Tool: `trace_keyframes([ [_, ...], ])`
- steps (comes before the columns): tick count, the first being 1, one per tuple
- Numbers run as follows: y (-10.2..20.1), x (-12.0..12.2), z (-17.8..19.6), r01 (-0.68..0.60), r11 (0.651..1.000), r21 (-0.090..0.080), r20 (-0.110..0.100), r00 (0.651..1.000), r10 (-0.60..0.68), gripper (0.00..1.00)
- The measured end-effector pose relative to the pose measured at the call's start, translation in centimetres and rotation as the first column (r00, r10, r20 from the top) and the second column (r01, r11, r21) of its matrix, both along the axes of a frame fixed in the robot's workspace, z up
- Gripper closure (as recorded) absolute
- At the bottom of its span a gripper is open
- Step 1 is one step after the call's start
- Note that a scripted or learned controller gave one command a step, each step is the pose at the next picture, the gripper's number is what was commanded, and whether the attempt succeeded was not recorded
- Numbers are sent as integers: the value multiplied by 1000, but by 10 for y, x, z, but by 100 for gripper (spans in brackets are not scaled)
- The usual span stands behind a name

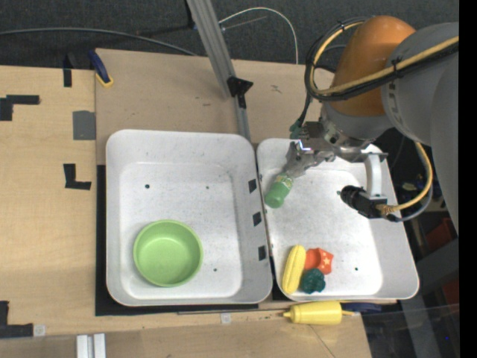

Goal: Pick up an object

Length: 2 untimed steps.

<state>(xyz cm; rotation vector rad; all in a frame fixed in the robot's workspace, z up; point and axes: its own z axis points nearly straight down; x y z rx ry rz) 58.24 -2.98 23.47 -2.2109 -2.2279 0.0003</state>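
Along the bottom edge, right of centre: a yellow bottle lying on its side on the tabletop, just outside the front rim of the right bin. Just above that, inside the right bin's lower left corner: a yellow piece standing on end against the left wall, with a dark green lump touching its lower right side and an orange-red piece just above the lump, all three bunched together. At lower left centre, in the left bin: a lime green bowl, upright, near the front left corner, well apart from everything else. Higher up, near mid-frame, over the rim between the two bins: a green cylinder, tilted, its top end reaching up and right to the fingers. Seemingly pinched at that top end, though too small and blurred to be certain; cannot tell how wide the fingers stand. To the right of that, over the right bin's upper part: the grey wrist with a black fitting and looping cables. Above, at upper right: the orange band of the arm. Farther back, from top centre slanting down to the bins' far edge: a grey pole. At far left on the tabletop: black tape marks.
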Motion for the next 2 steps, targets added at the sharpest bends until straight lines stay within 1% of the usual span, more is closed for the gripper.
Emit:
trace_keyframes([
  [1,57,-8,7,-1,1000,0,0,1000,1,100],
  [2,101,-13,-2,2,1000,-1,-1,1000,-2,100],
])
